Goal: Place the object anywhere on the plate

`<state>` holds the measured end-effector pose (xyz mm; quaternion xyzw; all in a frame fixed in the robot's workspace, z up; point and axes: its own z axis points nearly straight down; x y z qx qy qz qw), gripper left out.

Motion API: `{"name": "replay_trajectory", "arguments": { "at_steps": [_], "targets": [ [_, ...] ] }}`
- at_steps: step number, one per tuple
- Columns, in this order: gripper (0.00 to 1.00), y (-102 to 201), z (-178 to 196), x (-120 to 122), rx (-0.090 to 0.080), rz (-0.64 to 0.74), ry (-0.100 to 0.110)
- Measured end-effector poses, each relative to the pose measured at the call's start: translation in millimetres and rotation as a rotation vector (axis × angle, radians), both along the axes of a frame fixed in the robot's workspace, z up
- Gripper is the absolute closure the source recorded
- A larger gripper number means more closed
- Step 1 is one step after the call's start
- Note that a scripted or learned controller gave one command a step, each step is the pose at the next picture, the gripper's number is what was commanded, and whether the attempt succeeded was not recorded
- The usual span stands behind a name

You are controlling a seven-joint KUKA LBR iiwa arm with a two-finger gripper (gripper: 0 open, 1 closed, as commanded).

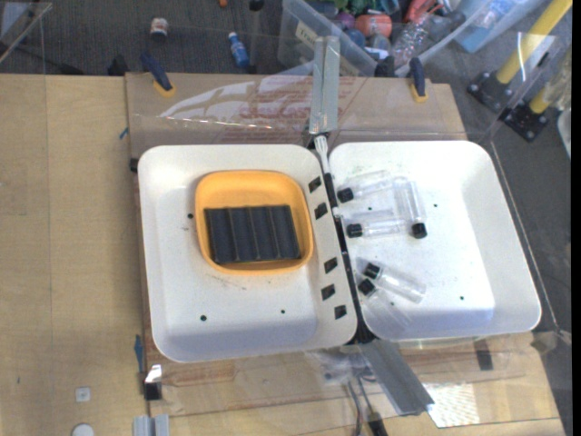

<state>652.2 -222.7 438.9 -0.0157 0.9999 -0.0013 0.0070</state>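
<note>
tubes (381,209), clear plastic with black caps, lie scattered in the right bin (472,243); light, slick, likely to roll, so pinch mid-barrel. yellow plate (207,189) waits left. claw state: cannot tell.

Two shallow white plastic bins (436,302), smooth and faintly glossy. Orange plastic plate (254,185), glossy rim, bearing a matt black ribbed slab (252,234). Clear glossy tubes with black caps (392,282). Bench of matt pale wood (64,243).

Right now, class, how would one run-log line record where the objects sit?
plate: orange square plate in left white bin | on plate: black ribbed block | right white bin: clear plastic vials with black caps
</note>
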Motion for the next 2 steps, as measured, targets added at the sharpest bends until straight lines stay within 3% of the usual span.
{"name": "replay_trajectory", "arguments": {
  "at_steps": [2],
  "targets": [
    [1.00, -1, 28, 2, -0.003, -0.007, -0.029]
  ]
}}
